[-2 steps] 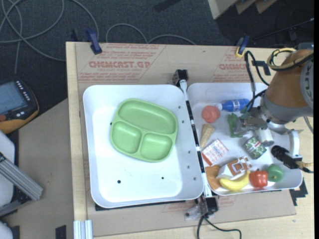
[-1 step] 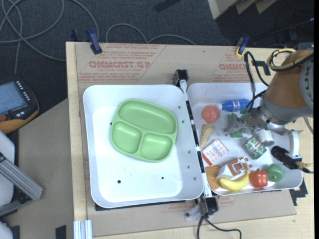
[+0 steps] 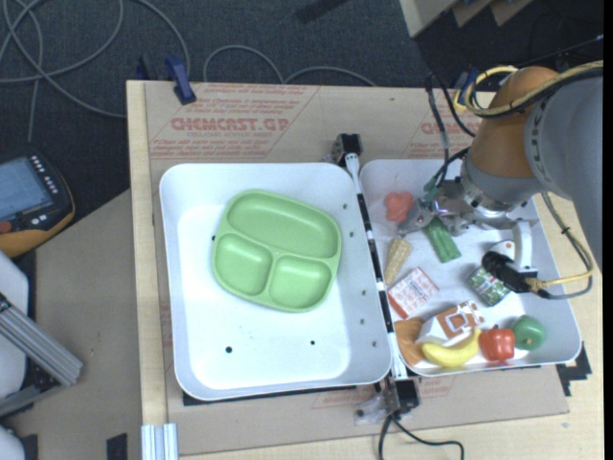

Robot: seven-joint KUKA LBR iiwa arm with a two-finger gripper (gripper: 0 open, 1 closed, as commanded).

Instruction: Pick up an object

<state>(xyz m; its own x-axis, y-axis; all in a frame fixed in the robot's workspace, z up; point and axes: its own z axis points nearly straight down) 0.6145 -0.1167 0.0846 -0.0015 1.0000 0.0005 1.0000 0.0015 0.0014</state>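
My gripper [image 3: 436,215] is low in the right bin [image 3: 557,257], at its upper middle, under the arm's orange band [image 3: 506,132]. Just below the gripper, and touching or nearly touching it, lies a green stick-shaped toy [image 3: 444,242]. To the gripper's left a red toy fruit [image 3: 398,204] rests close by. A cone-shaped toy [image 3: 397,254] lies lower left of it. I see nothing lifted off the bin floor.
The right bin also holds a red-and-white packet [image 3: 413,290], a green can [image 3: 487,286], a small carton [image 3: 458,322], a banana [image 3: 450,354], a red pepper [image 3: 495,344] and a green apple [image 3: 528,333]. A green divided plate [image 3: 276,249] lies in the left bin [image 3: 259,362].
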